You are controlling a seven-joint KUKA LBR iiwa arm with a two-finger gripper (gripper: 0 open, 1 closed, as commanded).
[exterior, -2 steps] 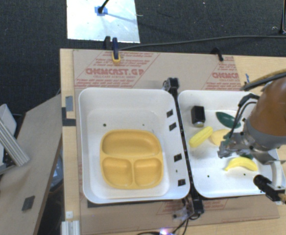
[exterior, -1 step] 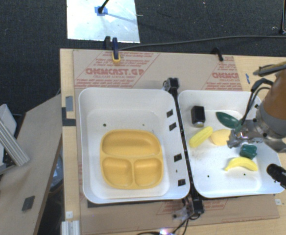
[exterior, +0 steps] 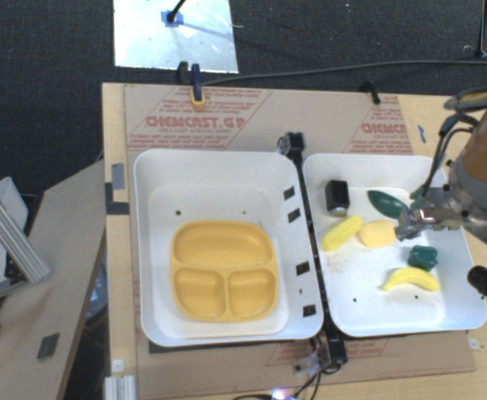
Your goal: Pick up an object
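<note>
far left, a strip of grey metal rail point(exterior: 6, 232) poking in at an angle off the bench edge. next over, the left white bin point(exterior: 156, 182) with a yellow divided tray point(exterior: 224, 269) sat flat in the middle, three compartments, one wide at the top and two smaller below. up behind, a blue and yellow clamp point(exterior: 195, 86) gripping the back edge of the board. down the centre, black clips point(exterior: 298, 223) along the seam where both bins meet.

then the right white bin point(exterior: 452, 307) with the loose stuff. small black block point(exterior: 336, 196) near the top left. just below, a yellow oblong piece point(exterior: 342, 232) lying slanted, touching or nearly touching a pale yellow lump point(exterior: 377, 234). dark green leaf-shaped thing point(exterior: 386, 200) above that lump. lower down, a small dark green block point(exterior: 423, 257) and right under it a yellow banana point(exterior: 412, 280), close together.

gripper point(exterior: 416, 220) low over the bin between the leaf and the green block, just beside the pale lump. can't tell how far apart the tips are or whether anything's in there, too small and blurry.
</note>
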